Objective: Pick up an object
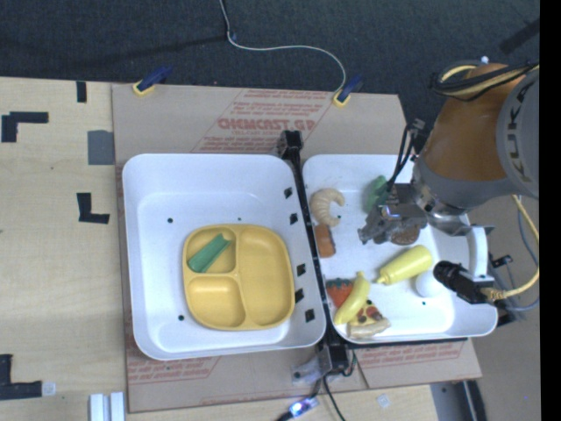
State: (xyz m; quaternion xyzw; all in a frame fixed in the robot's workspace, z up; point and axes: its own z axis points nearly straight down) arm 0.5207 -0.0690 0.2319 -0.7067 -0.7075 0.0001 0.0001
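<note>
Bins sit side by side on our bench: the left white bin [149,191] holds a yellow sectioned plastic tray [250,279] with a green flat piece [209,253] in its upper-left section. Our gripper [386,224] hangs low in the right white bin [465,323]; whether it grips anything we cannot tell. Just beside it lies a yellow squeeze bottle [404,265]; further left, a beige croissant [328,203].
</note>
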